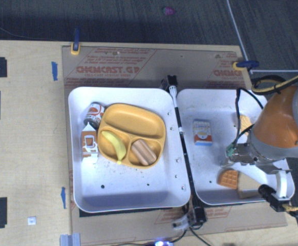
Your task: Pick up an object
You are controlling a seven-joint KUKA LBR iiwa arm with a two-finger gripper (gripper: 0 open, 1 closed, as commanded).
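Locate the arm [279, 124] entering from 3 o'clock over the right bin [210, 99]. Its hand [237, 157] hangs just above the waffle [228, 178], which lies near the bin's 6 o'clock wall. You cannot tell how the hand is set. A small carton [203, 131] lies toward 11 o'clock of the waffle. The left bin [82, 183] carries a yellow divided plate [133, 119] holding a banana [114, 145].

2 bins sit side by side. In the left bin [82, 188] a divided plate [131, 122] holds a banana [114, 145] and a sausage [144, 152]; a can [93, 115] lies at its far left. In the right bin [210, 101], a small carton [203, 131] lies far of a waffle [229, 178].
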